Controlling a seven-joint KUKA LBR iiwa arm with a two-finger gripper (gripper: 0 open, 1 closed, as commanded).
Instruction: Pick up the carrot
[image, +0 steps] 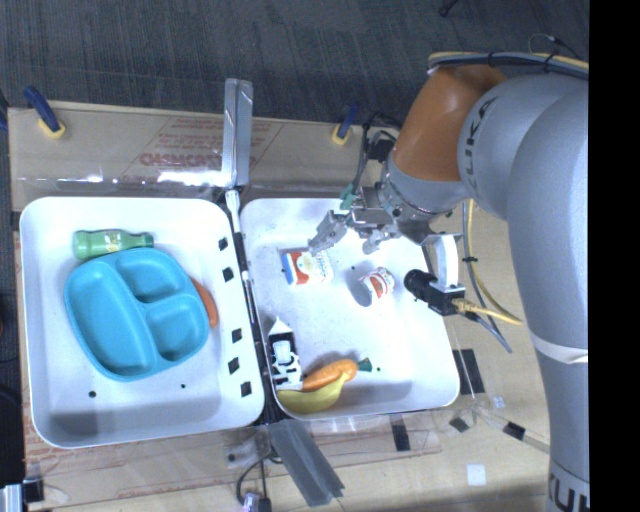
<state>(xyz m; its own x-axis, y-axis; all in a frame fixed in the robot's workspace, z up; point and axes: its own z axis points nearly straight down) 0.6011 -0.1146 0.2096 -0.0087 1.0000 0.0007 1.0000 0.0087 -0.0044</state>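
Observation:
The carrot (330, 375) is orange with a small green end and lies near the front edge of the right bin (430, 350). It rests on a yellow banana (308, 400). My gripper (351, 234) hangs over the back half of the same bin, well away from the carrot. Its fingers (327, 233) are spread open with nothing between them. Just below the gripper are a small white carton (305, 267) and a tipped can (375, 284).
A black-and-white item (283, 360) lies by the divider, left of the carrot. The left bin (60, 400) holds a blue compartment tray (137, 310), a green bottle (110, 241) and an orange object (207, 303) tucked at the tray's right edge.

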